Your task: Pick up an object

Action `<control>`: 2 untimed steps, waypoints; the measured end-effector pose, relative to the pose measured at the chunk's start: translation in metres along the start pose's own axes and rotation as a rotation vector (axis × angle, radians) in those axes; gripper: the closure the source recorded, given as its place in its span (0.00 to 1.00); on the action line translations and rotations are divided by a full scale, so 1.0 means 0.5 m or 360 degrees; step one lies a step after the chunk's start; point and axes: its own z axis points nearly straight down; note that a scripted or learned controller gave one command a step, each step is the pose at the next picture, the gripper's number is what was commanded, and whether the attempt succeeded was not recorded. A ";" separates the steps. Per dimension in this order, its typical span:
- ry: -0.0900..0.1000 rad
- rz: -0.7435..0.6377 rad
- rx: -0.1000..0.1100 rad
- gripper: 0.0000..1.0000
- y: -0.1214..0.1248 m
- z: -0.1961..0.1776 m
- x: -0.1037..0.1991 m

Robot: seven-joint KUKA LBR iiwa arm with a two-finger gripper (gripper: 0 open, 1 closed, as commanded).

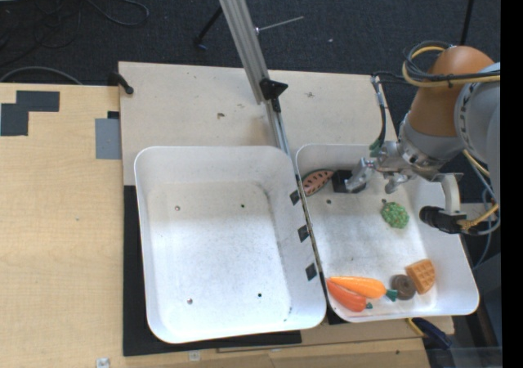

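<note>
My gripper [350, 180] hangs low over the far left part of the right bin [458, 297], reaching in from the right. Just to its left lies a brown striped oval object [317, 181], close to the bin's left wall; whether they touch I cannot tell. A small green bumpy object [395, 214] lies to the right of and nearer than the gripper. Along the near edge lie an orange carrot [357, 285], a red piece [350, 300] under it, a dark round object [401, 284] and an orange waffle-like block [421, 275].
The left bin [155, 195] sits beside the right one, sharing a divider with black clips [303, 232]. A slanted metal rail [245, 39] rises from behind the bins. The arm's orange band [445, 96] and cables stand at the right.
</note>
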 end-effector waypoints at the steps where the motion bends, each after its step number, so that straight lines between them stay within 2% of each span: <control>1: -0.0002 0.0006 -0.0011 1.00 0.003 -0.029 -0.003; 2: -0.0004 0.0003 -0.0021 1.00 0.000 -0.157 -0.004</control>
